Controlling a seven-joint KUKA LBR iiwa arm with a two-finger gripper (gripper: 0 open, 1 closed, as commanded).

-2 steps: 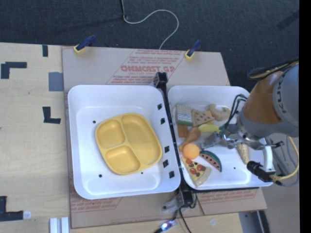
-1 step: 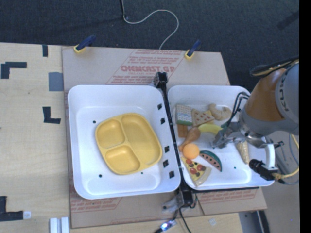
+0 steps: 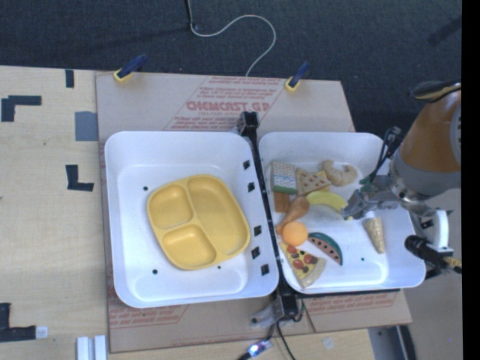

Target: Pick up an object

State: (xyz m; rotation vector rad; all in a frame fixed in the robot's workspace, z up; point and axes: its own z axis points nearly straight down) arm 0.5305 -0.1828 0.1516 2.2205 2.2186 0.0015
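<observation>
Gripper [image 3: 355,210] low inside right bin [image 3: 390,276], tip near end of yellow banana [image 3: 328,199]; whether open or closed cannot be told. Nothing visibly held. Toy food clustered along bin's left half: orange ball [image 3: 295,234], watermelon slice [image 3: 327,246], pizza slice [image 3: 304,264], cone [image 3: 375,234] lying apart at right. Spacing leaves the cone and banana easiest to reach. Likely target banana: small, curved, smooth yellow plastic, lying flat. Left bin [image 3: 120,201] carries yellow divided tray [image 3: 198,220], placed centrally.
</observation>
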